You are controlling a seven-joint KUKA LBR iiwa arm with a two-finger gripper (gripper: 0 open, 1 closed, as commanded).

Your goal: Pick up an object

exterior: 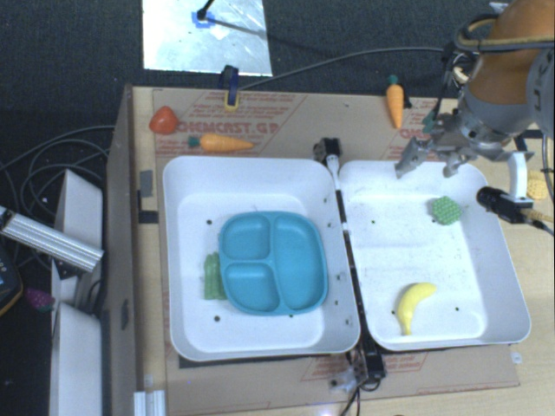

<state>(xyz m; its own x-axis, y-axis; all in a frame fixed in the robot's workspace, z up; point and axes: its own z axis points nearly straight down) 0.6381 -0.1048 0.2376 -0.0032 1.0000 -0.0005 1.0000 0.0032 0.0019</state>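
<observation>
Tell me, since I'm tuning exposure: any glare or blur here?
Camera view: strong glare on the silver sheet behind the bench; the white bins' floors look washed out; the claw and arm appear slightly soft; the banana stays fairly crisp.

From my feed the scene is evenly and fairly brightly lit from above, with a cool bluish cast. The two white bins [260, 180] are close to washed out, and their shadows are faint. The metal sheet [206, 22] at the far left glares strongly. The dark floor [52, 50] loses detail. Everything looks slightly soft and grainy, and the arm [512, 42] at far right is blurred.
</observation>
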